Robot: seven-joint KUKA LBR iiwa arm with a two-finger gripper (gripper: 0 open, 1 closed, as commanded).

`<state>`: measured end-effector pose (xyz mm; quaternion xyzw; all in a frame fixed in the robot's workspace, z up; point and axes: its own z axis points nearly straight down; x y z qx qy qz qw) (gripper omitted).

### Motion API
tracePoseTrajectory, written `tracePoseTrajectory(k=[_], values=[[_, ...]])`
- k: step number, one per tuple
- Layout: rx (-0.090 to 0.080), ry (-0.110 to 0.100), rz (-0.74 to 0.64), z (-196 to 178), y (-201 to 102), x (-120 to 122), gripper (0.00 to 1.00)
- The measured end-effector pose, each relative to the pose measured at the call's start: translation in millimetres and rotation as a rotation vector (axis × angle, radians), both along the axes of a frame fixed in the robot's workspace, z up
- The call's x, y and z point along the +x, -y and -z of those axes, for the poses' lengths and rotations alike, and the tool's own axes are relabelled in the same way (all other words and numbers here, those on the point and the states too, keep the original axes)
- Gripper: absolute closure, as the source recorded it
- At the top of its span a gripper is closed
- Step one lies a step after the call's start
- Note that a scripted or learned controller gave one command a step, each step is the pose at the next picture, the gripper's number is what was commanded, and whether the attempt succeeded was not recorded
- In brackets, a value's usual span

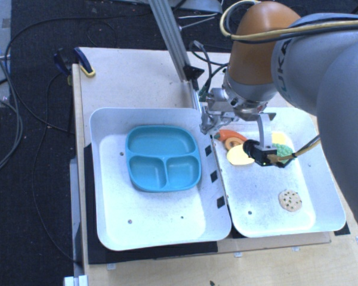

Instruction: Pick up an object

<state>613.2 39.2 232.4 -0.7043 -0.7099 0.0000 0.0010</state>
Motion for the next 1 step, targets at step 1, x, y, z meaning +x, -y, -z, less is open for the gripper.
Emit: tracePoseTrajectory(k=[1], values=[[-0.001,0.001,0.001,7.7,-52.8,-0.5,1.00]])
